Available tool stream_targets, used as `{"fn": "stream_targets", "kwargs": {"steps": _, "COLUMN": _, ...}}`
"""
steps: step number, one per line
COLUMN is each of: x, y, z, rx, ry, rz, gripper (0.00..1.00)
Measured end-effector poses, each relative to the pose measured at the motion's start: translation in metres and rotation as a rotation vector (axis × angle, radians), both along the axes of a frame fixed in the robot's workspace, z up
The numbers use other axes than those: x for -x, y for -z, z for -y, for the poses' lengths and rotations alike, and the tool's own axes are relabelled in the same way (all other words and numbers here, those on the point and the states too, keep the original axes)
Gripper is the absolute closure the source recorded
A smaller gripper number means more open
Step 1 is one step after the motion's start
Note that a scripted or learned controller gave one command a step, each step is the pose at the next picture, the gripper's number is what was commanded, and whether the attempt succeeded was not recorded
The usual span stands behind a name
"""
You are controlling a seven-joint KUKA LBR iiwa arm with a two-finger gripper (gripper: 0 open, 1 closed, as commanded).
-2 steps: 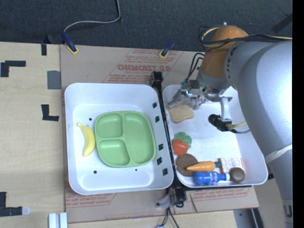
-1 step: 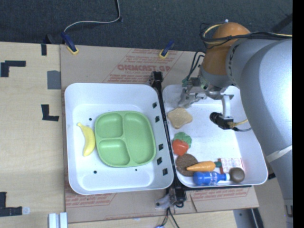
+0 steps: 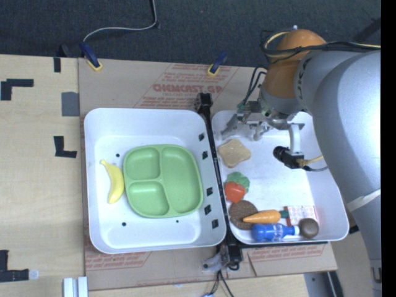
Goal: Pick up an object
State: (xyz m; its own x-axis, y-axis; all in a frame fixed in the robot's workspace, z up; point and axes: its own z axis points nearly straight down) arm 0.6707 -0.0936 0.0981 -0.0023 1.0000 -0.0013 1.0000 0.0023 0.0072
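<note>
My gripper (image 3: 245,127) hangs over the far end of the right bin (image 3: 322,197), its fingers spread and nothing between them. A tan bread slice (image 3: 234,153) lies just in front of it, apart from the fingers. Further toward the near end are a red tomato with a green top (image 3: 236,189), a brown round patty (image 3: 240,210), an orange carrot (image 3: 262,216), a blue bottle (image 3: 272,231), a brown ball (image 3: 308,228) and a small white and red box (image 3: 302,213).
The left bin (image 3: 99,221) holds a green divided plate (image 3: 164,180) and a yellow banana (image 3: 114,180) beside it on the left. A black divider (image 3: 210,159) runs between the bins. The grey arm (image 3: 346,104) covers the right bin's far right side.
</note>
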Motion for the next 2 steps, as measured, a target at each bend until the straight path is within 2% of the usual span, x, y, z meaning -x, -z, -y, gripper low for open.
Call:
{"fn": "stream_targets", "kwargs": {"steps": 1, "x": 0.037, "y": 0.01, "z": 0.002, "rx": 0.0, "ry": 0.002, "rz": -0.001, "gripper": 0.0}}
{"fn": "stream_targets", "kwargs": {"steps": 2, "x": 0.0, "y": 0.011, "z": 0.005, "rx": -0.001, "ry": 0.0, "rz": -0.002, "gripper": 0.0}}
